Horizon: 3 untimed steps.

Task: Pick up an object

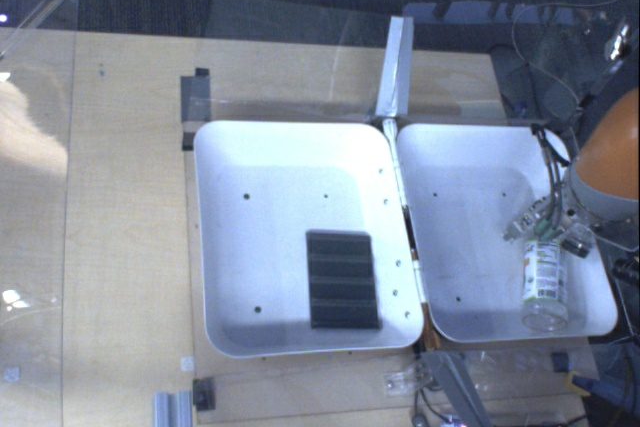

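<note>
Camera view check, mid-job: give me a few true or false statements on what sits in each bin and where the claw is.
1. A dark ribbed block lies in the left bin. True.
2. A clear bottle lies in the right bin. True.
3. The bottle lies at the right bin's far left edge. False: it lies near the right side.
4. The claw is over the left bin. False: it is over the right bin, just above the bottle.
5. The block stands on a corner. False: it lies flat.

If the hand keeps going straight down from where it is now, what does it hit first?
Most likely the clear plastic bottle lying in the right bin: the hand sits right over its upper end. Depth is unclear from above, so contact may already be close.
</note>
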### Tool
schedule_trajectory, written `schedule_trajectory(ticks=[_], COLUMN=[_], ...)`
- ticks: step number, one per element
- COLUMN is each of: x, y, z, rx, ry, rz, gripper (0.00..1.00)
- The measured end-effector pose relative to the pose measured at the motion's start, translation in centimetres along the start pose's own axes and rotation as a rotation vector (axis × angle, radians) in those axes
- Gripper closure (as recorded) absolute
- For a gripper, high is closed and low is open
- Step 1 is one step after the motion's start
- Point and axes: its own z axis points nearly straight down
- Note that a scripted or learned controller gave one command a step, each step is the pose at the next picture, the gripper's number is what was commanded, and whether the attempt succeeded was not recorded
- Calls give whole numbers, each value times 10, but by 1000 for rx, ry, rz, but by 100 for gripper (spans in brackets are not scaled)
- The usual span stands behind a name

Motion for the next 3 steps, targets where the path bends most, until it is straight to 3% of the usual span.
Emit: schedule_trajectory(ticks=[1,3], x=[2,0], y=[3,-1], z=[0,15], rx=[-3,12], ry=[2,16], rz=[-5,-151], gripper=[0,0])
